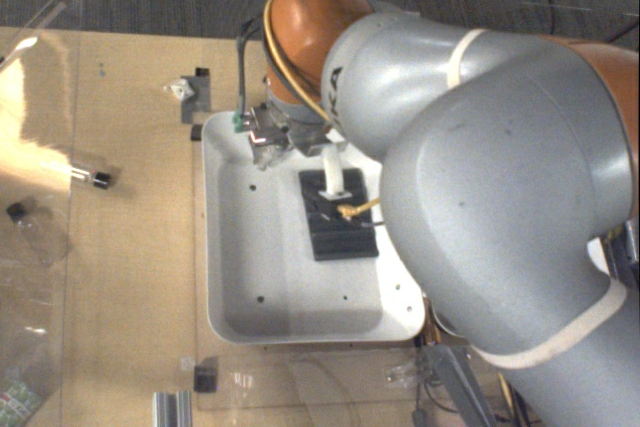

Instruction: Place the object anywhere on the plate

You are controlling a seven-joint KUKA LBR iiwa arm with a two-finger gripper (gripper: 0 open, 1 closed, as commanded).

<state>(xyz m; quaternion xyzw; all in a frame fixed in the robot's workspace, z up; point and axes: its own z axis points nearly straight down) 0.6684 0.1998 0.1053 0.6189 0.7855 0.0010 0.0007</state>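
the tool (263, 137) is held low over the far corner of the white bin (232, 295), likely so that something there can be reached, though whether it is apart or together cannot be told, and the object's place, perhaps hidden under the arm (480, 195), cannot be judged.

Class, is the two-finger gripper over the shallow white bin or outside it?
Over it: two-finger gripper hangs above the shallow white bin, far-left corner.
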